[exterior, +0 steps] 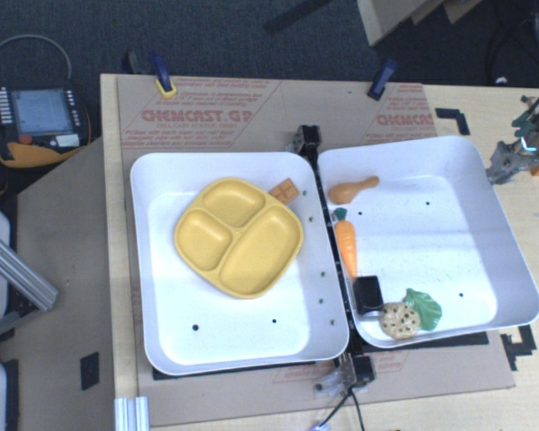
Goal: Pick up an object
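Two bins wait, nothing lifted yet.

We see a yellow divided plate (239,237) in the left bin (162,321), a small brown block (284,189) touching its upper right edge. In the right bin (485,241), along its left wall, lie a tan drumstick (352,189), an orange carrot (345,246), a black block (368,294), a cookie (398,321) and a green leaf (424,307). We judge the carrot easiest: descend centred, jaws across its narrow width. The gripper (519,151) sits at the far right; we cannot tell its state.
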Controlling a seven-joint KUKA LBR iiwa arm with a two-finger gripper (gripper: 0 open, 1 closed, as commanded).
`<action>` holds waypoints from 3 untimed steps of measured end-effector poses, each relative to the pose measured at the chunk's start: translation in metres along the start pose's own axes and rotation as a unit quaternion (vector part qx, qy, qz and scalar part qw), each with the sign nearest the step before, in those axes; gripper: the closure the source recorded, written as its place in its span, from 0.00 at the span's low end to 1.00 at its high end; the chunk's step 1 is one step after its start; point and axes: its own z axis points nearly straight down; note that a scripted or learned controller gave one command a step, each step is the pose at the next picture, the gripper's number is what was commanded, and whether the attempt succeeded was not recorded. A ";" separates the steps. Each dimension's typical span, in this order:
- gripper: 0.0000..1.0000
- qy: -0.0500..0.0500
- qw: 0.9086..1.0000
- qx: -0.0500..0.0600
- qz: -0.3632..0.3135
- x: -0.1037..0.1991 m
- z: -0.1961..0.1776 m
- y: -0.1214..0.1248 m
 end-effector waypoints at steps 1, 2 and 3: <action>1.00 0.003 1.000 0.004 -0.002 0.053 -0.002 0.000; 1.00 0.003 1.000 0.005 -0.002 0.105 0.019 0.005; 1.00 0.003 1.000 0.006 -0.002 0.152 0.037 0.005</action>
